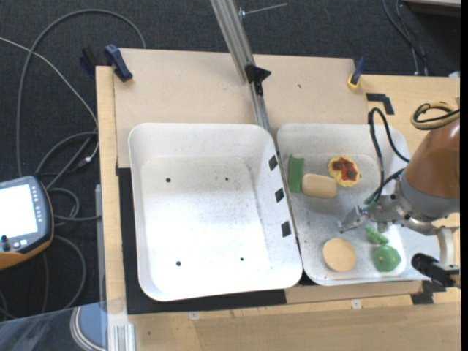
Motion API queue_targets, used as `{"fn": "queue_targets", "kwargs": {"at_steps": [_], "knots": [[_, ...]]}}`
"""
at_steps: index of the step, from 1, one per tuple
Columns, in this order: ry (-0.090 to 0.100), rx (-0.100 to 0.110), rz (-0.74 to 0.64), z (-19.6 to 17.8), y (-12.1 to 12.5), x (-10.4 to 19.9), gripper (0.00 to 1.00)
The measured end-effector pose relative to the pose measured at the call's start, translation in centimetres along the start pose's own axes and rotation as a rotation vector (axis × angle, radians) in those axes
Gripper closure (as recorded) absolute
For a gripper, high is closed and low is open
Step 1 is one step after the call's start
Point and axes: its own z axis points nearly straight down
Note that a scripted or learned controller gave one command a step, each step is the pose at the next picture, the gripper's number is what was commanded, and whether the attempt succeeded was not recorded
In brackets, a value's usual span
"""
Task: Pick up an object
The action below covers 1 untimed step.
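The right bin (322,134) holds several small objects. A green block (295,174) lies at its left side, next to a tan bread roll (319,186). A small pizza piece with red topping (344,170) sits behind them. A round tan cookie (339,255) lies near the front, and a green vegetable (384,256) lies to its right. My gripper (363,218) is low over the bin's right half, just above and left of the green vegetable. Nothing shows between its metal fingertips.
The left bin (146,152) lies beside the right one, with a dark-clipped divider edge (278,194) between them. A slanted metal pole (235,35) rises behind the bins. The arm's orange band (439,163) hangs over the right bin's far right side.
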Motion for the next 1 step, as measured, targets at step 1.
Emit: {"fn": "queue_targets", "kwargs": {"at_steps": [1], "knots": [[0.003, 0.004, -0.001, -0.99, -0.12, 0.09, 1.00]]}}
